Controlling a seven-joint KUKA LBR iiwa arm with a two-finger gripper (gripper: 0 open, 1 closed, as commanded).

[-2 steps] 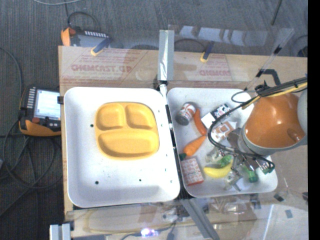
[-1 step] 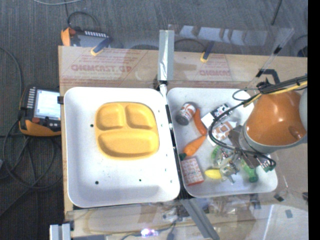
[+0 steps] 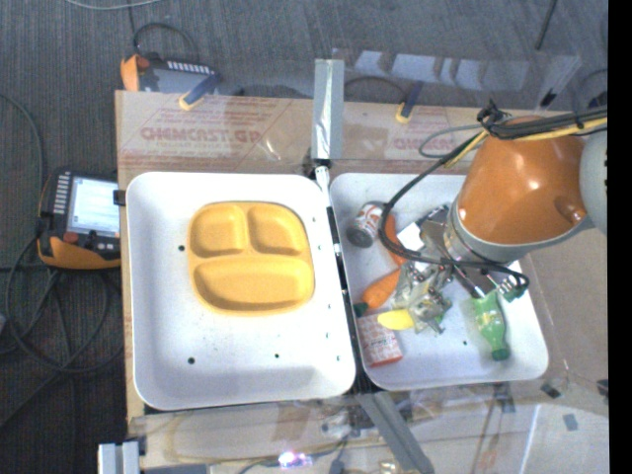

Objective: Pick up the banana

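The banana (image 3: 395, 318) is a small yellow piece lying in the right bin (image 3: 523, 363), near its front left. My gripper (image 3: 429, 292) hangs just to the right of it and slightly behind, low over the bin floor, under the arm's orange band (image 3: 518, 191). The banana lies beside the gripper, apart from it or just touching its tip. An orange carrot (image 3: 381, 286) lies right behind the banana.
The right bin also holds a small can (image 3: 367, 222) at the back left, a red-labelled can (image 3: 378, 342) in front of the banana and a green bottle (image 3: 489, 324) to the right. The left bin (image 3: 158, 363) holds a yellow compartment tray (image 3: 253, 257).
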